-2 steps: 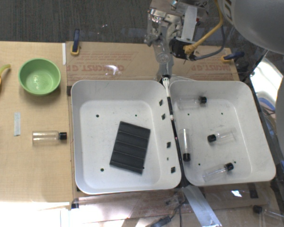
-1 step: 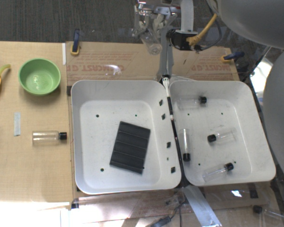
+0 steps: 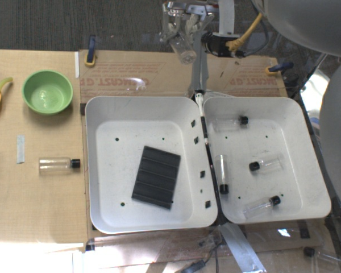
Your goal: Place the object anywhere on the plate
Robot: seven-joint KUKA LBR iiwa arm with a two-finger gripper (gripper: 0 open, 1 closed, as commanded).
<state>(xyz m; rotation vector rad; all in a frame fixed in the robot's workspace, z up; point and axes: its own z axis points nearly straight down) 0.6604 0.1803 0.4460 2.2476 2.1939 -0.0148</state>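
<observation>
Nearest, we note the right bin (image 3: 307,169) holding four clear vials with black caps: one (image 3: 262,205) by the front wall, one (image 3: 263,165) mid-bin, one (image 3: 222,175) along the left wall, one (image 3: 238,120) at the back. Beside it, the left bin (image 3: 96,169) carries the plate (image 3: 156,177), a dark ribbed rectangular slab lying flat, slightly tilted, nothing on it. Left of the bins, a fifth vial (image 3: 59,164) lies on the bench, with a green bowl (image 3: 48,92) further back. Farthest, the gripper (image 3: 182,38) hangs above the cardboard behind the bins; we cannot tell its grip, though something clear blurs at its tip.
</observation>
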